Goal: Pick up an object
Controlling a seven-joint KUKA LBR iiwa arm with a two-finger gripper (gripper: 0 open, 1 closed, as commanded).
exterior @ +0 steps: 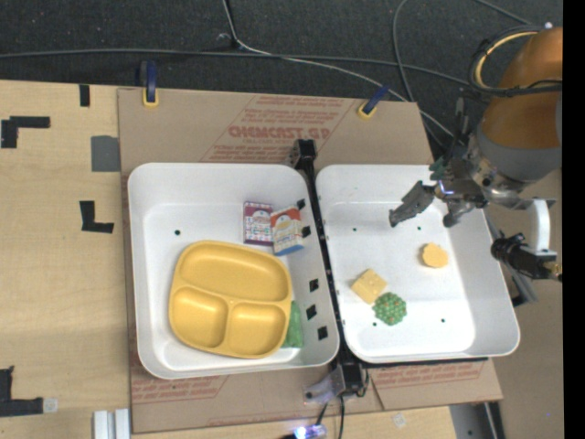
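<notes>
The cardboard sheet (pixel 274 126) under the two bins carries red printing along its far edge. The letters run upside down from where I stand and are blurred; there seems to be a large word with a couple of smaller lines beneath it, but I cannot make any of it out for certain. In the left bin, the small purple-and-white box (pixel 258 223) has a printed face with some picture or lettering, too small to read. The little carton (pixel 289 231) beside it, white with a red top, also bears print that is too fine to read.
</notes>
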